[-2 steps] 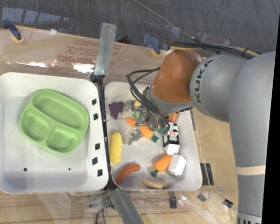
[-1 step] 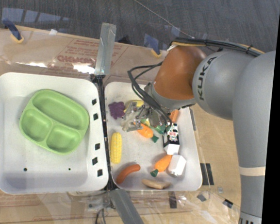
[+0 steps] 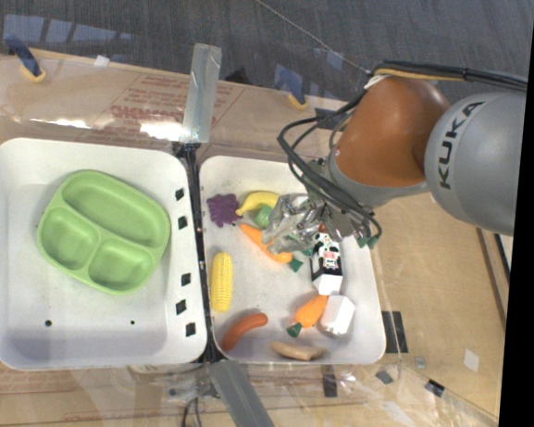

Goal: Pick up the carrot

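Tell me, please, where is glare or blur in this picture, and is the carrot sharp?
Camera view: glare on the plastic sheet behind the bins; the carrot under the gripper is soft and partly covered; the green plate is evenly lit with soft shadows.

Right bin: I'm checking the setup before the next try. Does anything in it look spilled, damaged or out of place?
Nothing stands out. The toy food lies loose inside the right bin: corn, sausage, grapes, a carrot near the white block. The gripper hangs over another orange piece.
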You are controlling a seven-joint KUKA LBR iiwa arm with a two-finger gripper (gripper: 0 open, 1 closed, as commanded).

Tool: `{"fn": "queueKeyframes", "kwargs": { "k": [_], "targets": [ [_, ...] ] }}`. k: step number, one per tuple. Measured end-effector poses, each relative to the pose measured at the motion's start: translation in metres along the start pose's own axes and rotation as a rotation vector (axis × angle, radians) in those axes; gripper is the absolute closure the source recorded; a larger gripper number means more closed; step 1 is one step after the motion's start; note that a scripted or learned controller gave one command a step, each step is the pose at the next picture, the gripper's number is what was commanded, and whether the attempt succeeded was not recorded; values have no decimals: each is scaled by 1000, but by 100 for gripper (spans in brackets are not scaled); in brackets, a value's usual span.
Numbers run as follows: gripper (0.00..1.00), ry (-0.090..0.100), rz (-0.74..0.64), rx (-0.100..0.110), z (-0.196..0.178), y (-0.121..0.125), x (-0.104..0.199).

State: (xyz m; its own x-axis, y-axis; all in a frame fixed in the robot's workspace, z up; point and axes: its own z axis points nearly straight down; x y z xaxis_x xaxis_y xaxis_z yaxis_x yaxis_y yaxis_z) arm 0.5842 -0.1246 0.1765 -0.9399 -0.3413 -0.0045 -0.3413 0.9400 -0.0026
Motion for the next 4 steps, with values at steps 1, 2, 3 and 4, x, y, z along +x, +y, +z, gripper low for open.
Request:
{"fn": "queueKeyframes", "kwargs": {
  "k": [1,2,3,4],
  "targets": [
    [0,1,0,-1,1,0,0],
    [0,6,-20,-5,86,4,-3],
    [100,2,-24,-4,75,5,-5],
    [100,-5,-111,2,-20,36,-17]
  ]
}}
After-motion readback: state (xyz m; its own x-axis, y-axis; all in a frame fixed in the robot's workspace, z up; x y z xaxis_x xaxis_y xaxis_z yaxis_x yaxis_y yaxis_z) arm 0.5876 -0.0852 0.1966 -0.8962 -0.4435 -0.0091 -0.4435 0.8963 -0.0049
